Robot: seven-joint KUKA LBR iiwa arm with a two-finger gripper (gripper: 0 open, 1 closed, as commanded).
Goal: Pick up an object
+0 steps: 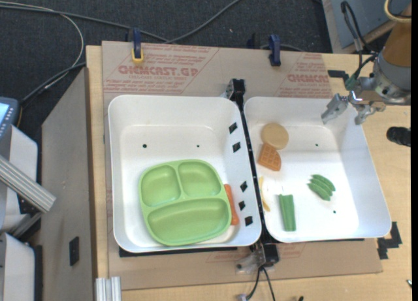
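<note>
A: What lies on the bench?

B: Two white bins. The left bin point(124, 162) holds a green divided tray point(186, 200). The right bin point(356, 162) holds a green stick point(287, 211), pea pod point(321, 186), waffle point(269, 157) and round bun point(275, 135).

A: Anything picked up?

B: No. The gripper point(346, 110) hovers over the right bin's far corner, fingers spread wide, holding nothing.
</note>
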